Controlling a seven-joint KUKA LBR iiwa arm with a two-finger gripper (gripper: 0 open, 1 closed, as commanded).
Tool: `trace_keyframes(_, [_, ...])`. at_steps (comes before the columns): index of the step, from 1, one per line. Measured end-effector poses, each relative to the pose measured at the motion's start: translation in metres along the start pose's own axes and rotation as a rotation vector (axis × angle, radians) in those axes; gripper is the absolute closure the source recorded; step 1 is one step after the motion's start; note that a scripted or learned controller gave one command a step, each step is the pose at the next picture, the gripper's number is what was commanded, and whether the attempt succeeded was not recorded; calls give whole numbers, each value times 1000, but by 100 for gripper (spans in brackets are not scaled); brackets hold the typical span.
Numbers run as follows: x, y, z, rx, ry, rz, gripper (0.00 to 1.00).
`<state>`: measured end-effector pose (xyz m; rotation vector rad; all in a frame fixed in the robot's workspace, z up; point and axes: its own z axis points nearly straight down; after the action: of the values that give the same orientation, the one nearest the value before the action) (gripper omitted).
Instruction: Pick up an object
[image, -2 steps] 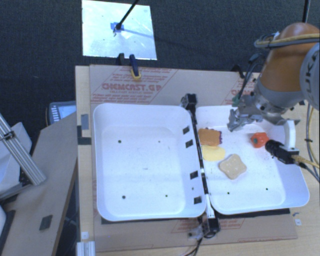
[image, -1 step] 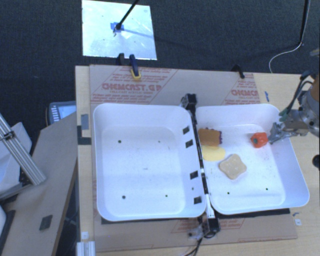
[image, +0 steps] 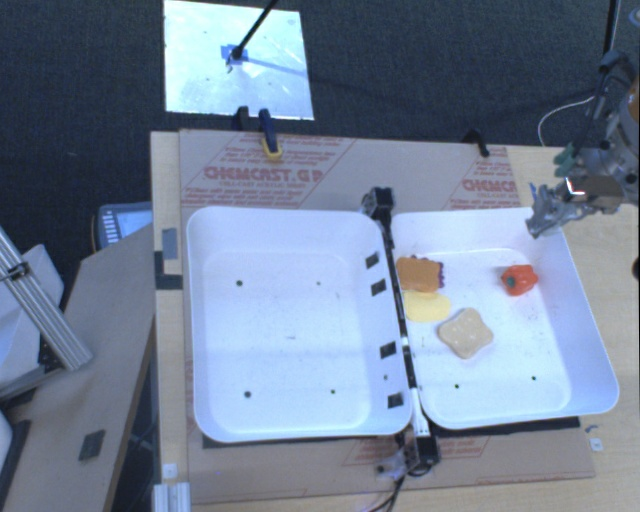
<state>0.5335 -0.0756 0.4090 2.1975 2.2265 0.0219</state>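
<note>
The arm's two-finger gripper (image: 545, 222) hangs over the far right rim of the right-hand shallow white bin (image: 590, 345), and nothing sits between its fingers; how wide they stand I cannot tell at this blur. Taking that bin as the landmark: a small red-orange rounded piece (image: 518, 280) lies at its right middle, nearest the gripper; an orange block with a purple edge (image: 420, 273) sits by its left wall, touching a flat pale-yellow disc (image: 428, 308), with a tan biscuit-shaped piece (image: 465, 333) just beside. The risk, I reckon: the red piece rolls away, or the fingers clip the rim coming down.
</note>
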Motion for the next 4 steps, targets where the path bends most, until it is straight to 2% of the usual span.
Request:
trace_keyframes(1, [92,30,-66,7,2,-1,100])
trace_keyframes(2, [178,76,-64,14,2,1,100])
trace_keyframes(3, [224,91,-74,15,2,4,100])
trace_keyframes(4, [282,111,-94,13,2,5,100])
